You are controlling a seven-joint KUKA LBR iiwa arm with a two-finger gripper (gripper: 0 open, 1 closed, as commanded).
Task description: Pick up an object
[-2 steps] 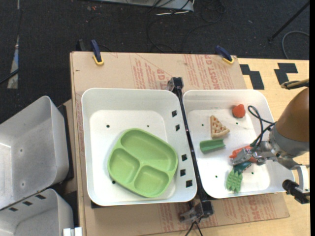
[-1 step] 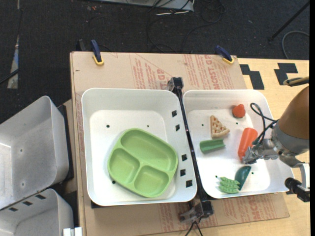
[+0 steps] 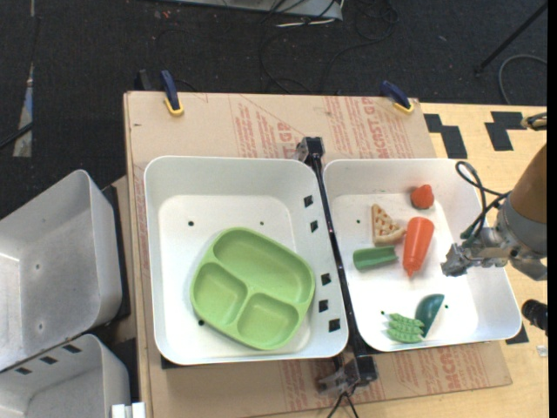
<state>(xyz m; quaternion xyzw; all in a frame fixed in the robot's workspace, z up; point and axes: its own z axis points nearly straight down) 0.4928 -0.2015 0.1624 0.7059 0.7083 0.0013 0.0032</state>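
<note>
The right bin (image 3: 487,316) holds several toy foods: a red tomato (image 3: 422,196), a pizza slice (image 3: 384,223), an orange carrot (image 3: 417,243), a green cucumber piece (image 3: 375,257), a dark teal piece (image 3: 429,308) and a green pea pod (image 3: 404,327). My gripper (image 3: 458,262) hangs at the bin's right side, to the right of the carrot and above the teal piece. Nothing shows between its fingers.
The left bin (image 3: 165,233) holds a green divided plate (image 3: 251,286). A divider bar (image 3: 329,242) runs between the bins. Empty white tubs (image 3: 48,259) stand off the bench at the left. Cables trail from the arm's wrist (image 3: 522,212).
</note>
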